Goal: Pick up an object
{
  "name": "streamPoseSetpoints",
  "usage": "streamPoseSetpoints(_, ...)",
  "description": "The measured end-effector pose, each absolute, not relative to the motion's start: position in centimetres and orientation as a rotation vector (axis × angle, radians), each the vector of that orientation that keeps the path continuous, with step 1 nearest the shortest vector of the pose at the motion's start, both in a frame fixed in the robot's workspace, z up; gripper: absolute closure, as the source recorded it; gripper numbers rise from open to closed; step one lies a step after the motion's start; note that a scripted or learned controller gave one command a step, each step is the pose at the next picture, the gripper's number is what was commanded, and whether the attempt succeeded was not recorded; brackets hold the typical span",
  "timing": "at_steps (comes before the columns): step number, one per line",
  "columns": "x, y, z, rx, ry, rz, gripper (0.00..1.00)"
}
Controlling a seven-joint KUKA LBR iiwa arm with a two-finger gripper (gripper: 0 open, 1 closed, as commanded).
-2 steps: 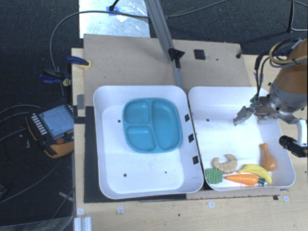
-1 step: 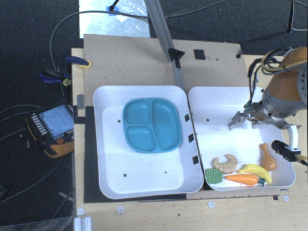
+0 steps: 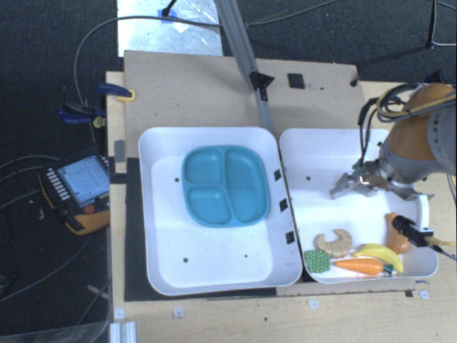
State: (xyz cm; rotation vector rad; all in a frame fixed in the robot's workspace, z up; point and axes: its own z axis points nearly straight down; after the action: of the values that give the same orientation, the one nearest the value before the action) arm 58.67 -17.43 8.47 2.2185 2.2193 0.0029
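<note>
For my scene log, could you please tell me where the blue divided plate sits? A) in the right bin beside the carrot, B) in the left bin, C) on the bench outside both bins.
B: the blue divided plate lies inside the left bin, while the carrot is in the right bin.

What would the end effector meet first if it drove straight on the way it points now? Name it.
The end effector points left across the right bin. The bare bin floor lies ahead, then probably the bin's left wall; its height above the floor is unclear.

I find no legible text, label, brand, number or sign on any surface visible from the overhead camera.
</note>
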Motion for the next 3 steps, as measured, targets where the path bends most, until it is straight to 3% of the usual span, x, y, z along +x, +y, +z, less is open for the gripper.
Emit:
streamPoseSetpoints(1,58.9,-17.4,9.9,2.213,2.215,0.011,1.0)
streamPoseSetpoints(3,59.3,-17.1,21.7,2.211,2.224,0.005,1.0)
